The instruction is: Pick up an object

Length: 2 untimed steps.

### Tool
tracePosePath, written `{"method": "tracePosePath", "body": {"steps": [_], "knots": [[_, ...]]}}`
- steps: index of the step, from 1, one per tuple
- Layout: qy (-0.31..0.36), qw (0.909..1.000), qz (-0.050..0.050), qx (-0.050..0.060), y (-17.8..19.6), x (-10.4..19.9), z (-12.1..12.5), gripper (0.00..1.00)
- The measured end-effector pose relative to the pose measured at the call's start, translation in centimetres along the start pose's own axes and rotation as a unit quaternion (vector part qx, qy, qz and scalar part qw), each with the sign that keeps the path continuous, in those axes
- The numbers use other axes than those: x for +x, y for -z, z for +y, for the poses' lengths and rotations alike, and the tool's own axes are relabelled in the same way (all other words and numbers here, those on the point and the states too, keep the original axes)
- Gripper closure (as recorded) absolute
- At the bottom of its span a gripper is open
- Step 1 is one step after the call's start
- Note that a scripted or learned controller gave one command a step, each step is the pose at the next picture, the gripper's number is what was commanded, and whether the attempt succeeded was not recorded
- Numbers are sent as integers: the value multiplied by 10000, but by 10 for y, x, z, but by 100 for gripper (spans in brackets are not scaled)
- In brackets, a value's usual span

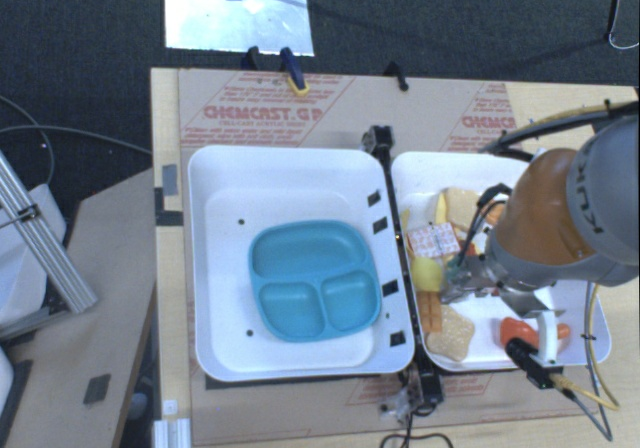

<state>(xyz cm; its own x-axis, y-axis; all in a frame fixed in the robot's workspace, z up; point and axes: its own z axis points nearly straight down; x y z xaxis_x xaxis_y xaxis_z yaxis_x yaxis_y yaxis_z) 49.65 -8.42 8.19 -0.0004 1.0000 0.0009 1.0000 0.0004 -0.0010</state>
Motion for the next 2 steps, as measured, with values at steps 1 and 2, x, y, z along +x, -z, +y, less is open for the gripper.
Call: {"method": "tracePosePath", "body": {"steps": [1,2], "knots": [[1,10000,-5,-16,3,-7,8,0],[0,10000,-2,-7,2,-11,-2,0]]}}
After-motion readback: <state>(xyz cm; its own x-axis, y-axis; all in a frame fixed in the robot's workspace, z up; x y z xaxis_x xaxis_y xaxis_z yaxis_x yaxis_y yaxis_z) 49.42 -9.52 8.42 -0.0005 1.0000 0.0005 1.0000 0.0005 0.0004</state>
